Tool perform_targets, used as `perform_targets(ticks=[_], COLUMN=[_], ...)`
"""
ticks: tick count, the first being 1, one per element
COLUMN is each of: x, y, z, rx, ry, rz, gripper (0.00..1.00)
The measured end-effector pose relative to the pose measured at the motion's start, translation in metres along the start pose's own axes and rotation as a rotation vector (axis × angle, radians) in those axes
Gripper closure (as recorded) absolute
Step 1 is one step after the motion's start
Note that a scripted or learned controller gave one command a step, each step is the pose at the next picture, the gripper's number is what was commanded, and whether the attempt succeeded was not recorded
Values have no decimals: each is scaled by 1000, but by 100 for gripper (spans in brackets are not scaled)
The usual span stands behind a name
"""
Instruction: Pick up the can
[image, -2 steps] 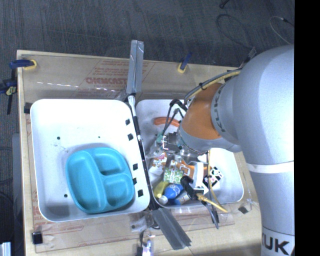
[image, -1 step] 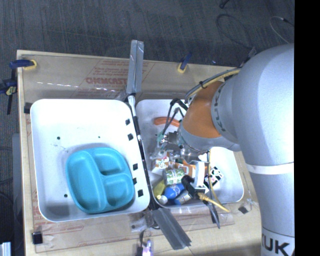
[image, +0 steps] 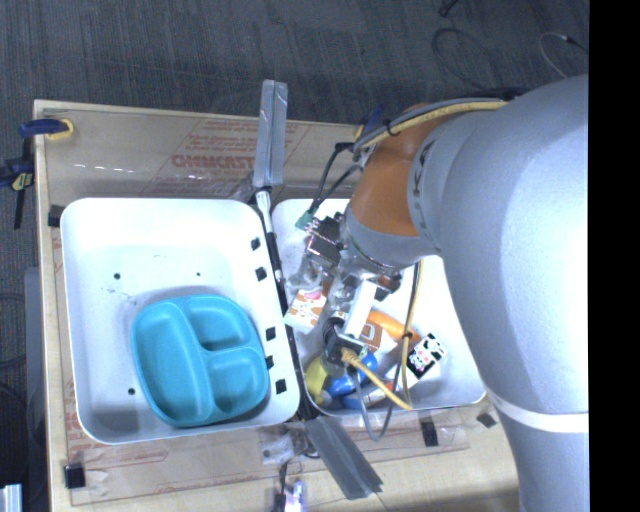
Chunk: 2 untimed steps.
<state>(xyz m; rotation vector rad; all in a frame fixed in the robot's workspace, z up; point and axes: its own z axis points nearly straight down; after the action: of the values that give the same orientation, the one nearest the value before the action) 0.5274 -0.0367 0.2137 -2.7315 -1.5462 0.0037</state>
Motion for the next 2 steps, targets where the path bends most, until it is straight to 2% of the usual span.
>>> perform_targets(ticks=[1,2], x=[90,150], y=[-61,-55], z=[-39,-10], rx=[1,-2], ry=[-3,-3], rz=[276,638], gripper=[100,100])
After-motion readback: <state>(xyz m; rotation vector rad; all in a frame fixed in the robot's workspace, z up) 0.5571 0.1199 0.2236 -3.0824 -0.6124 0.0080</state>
